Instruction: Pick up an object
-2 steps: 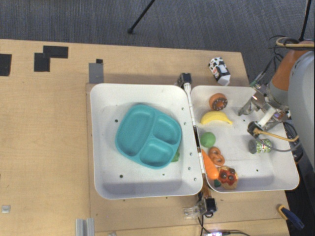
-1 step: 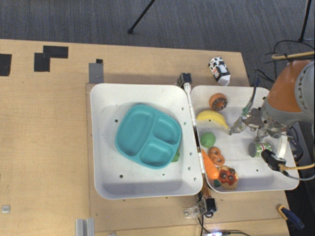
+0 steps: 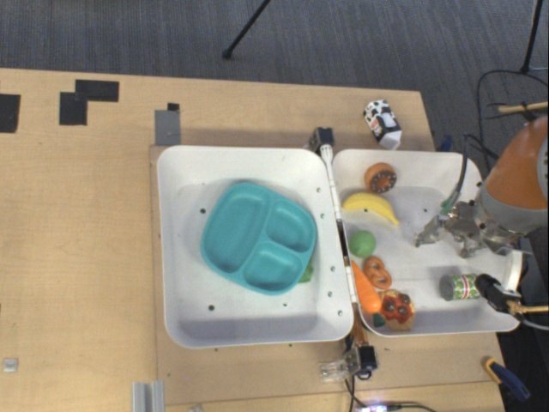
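gripper (image 3: pixel 437 228): fingers apart, holding nothing, over right bin (image 3: pixel 429 166) | banana (image 3: pixel 371 206) nearby | can (image 3: pixel 461 287) just beside

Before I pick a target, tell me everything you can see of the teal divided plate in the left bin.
The teal divided plate is a rounded-square tray of what looks like smooth plastic, moulded into three compartments: one large on the view's left, two smaller on the right. It sits in the middle of the left bin, rotated askew to the bin's walls, and seems to lie slightly tilted. Nothing sits in its compartments. A bit of something green peeks out from under its lower right edge. The gripper is away in the right bin.
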Available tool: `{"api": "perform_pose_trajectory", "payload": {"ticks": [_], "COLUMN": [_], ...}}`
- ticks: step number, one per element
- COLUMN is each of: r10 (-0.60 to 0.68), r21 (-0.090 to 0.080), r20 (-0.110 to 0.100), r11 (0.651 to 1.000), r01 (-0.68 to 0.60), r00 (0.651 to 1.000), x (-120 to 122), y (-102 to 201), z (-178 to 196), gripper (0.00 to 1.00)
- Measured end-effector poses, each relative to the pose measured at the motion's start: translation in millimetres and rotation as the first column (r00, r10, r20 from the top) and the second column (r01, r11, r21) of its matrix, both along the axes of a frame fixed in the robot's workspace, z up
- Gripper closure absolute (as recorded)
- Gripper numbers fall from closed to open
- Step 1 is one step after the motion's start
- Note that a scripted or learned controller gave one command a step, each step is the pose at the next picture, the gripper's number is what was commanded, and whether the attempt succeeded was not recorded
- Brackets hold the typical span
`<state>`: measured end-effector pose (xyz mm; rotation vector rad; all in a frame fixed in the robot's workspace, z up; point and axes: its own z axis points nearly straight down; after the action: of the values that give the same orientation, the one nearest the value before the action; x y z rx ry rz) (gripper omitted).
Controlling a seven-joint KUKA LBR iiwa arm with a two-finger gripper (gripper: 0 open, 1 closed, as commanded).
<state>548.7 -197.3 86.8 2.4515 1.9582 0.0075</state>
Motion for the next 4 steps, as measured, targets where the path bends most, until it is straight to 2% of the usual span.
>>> {"api": "perform_pose_trajectory", "payload": {"ticks": [1, 2, 3, 4], "r10": [0.119, 0.454, 0.453, 0.405], "r21": [-0.005, -0.009, -0.013, -0.001], "r20": [0.003, 0.001, 0.006, -0.002], "r11": [0.993, 0.891, 0.892, 0.914], "r01": [-0.119, -0.454, -0.453, -0.405], "r00": [0.993, 0.891, 0.892, 0.914], "x": [-59.2, -58.8, -56.4, -60.6], "y": [-0.7, -0.3, -0.1, 65.8], "z": [0.2, 0.4, 12.0, 75.3], "gripper": [0.0, 0.0, 1.0, 1.0]}}
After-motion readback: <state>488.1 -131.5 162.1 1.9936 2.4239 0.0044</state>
